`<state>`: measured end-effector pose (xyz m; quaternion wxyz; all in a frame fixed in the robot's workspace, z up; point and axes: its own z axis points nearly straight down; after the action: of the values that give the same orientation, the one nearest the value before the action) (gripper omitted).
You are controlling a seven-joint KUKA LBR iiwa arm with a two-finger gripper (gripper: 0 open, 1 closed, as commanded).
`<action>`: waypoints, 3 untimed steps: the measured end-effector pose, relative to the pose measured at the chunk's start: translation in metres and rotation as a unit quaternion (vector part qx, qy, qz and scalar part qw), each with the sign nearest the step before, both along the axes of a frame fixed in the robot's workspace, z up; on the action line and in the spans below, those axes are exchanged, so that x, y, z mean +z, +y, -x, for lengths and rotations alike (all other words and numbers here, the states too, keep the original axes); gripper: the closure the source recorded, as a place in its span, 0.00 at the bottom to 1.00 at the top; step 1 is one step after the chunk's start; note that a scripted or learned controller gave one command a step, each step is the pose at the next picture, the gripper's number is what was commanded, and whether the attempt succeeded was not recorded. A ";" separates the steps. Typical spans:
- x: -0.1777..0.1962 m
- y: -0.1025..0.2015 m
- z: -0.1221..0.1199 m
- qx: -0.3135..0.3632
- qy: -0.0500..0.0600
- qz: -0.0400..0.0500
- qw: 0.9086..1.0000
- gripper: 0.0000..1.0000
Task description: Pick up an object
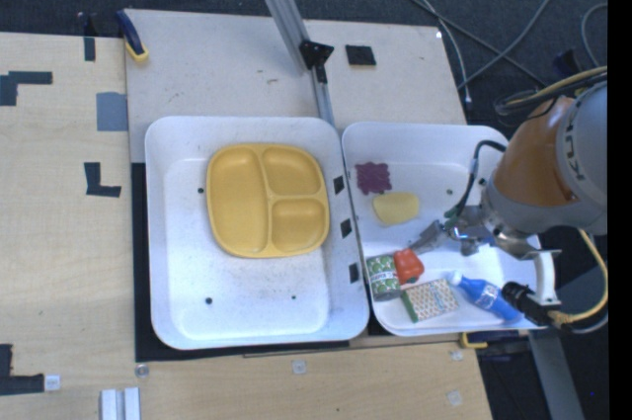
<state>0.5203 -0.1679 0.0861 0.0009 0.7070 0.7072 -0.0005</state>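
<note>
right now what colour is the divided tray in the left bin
Yellow: the divided tray lies in the left bin, seen best in the camera view.

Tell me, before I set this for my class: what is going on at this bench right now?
A grey and orange robot arm reaches in from the right over the right bin. Its gripper hangs low there, just right of a pale yellow block and above a red piece, with nothing seen between its fingers. A purple item, a green packet, a patterned card and a blue bottle also lie in that bin. The left bin holds a yellow divided tray.
</note>
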 end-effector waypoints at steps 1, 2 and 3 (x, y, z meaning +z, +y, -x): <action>0.013 0.000 -0.002 0.000 -0.003 0.000 1.000 1.00; 0.074 -0.005 -0.005 0.000 -0.002 0.000 1.000 1.00; 0.116 -0.005 -0.005 0.001 -0.001 -0.001 1.000 1.00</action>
<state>0.5253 -0.1732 0.2022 0.0012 0.7065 0.7077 0.0006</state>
